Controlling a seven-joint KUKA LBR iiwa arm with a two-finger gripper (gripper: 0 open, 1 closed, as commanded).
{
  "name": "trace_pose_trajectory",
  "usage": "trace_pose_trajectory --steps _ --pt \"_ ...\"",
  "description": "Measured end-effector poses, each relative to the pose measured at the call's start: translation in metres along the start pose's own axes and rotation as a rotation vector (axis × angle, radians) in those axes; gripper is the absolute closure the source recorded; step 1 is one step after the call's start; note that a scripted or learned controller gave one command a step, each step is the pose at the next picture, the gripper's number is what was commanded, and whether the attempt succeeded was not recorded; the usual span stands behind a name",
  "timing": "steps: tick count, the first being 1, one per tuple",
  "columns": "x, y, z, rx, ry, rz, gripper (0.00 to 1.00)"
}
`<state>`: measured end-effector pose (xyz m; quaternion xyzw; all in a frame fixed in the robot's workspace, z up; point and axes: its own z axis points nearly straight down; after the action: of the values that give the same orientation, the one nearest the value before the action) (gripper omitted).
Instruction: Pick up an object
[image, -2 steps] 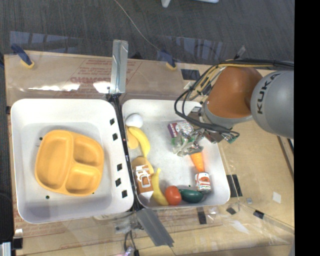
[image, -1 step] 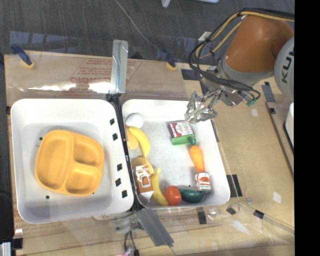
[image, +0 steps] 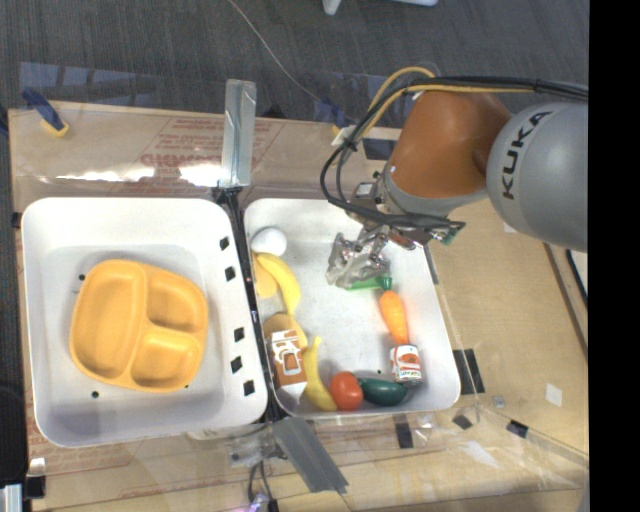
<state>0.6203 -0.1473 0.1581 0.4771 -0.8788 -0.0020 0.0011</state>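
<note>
Gripper low in right bin, upper centre of frame; finger state impossible to tell.
Carrot just below, centre-right; probably light, stiff, smooth; best taken across the thick middle, clear of the small bottle.

My view of gripper is muddled: finger state unreadable. Arm cut off at frame's right. Label on small jar too small to read.

Even, bright overhead light; glare streaks the clear plastic sheet over the bench, soft shadows inside both white bins, focus slightly soft.
</note>
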Motion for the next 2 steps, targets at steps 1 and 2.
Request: trace_pose_trajectory --steps 1,2 --pt "0.0 -0.042 -0.105 0.015 -0.005 0.135 1.0" --pt "0.031 -0.065 -0.119 0.011 -0.003 0.029 1.0"
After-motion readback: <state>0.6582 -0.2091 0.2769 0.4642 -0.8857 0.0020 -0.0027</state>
